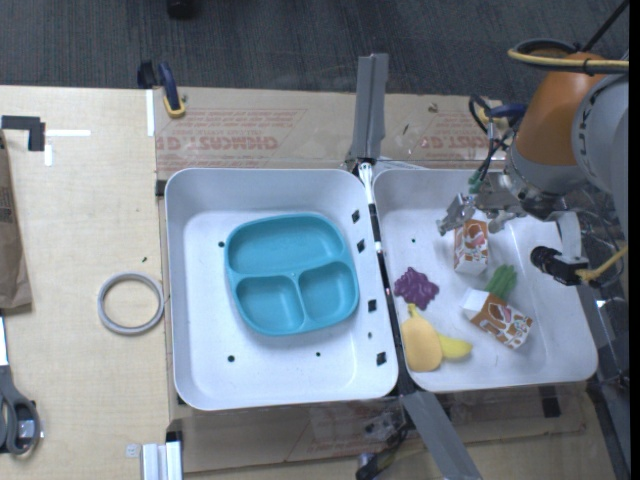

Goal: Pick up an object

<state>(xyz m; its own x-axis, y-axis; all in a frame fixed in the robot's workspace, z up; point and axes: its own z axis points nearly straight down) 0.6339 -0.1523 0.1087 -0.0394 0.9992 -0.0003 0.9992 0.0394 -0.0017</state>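
In the right bin a small white and orange carton stands upright near the back. My gripper hangs directly over the carton's top, at or just above it. Further forward lie a bunch of purple toy grapes, a yellow toy fruit beside a yellow banana, and an orange patterned carton with a green piece against it. The grey arm with its orange band reaches in from the right.
A teal three-section plate lies in the left bin. A grey divider post rises between the bins. On the bench to the left are a tape ring and scissors. Cables hang by the right bin's wall.
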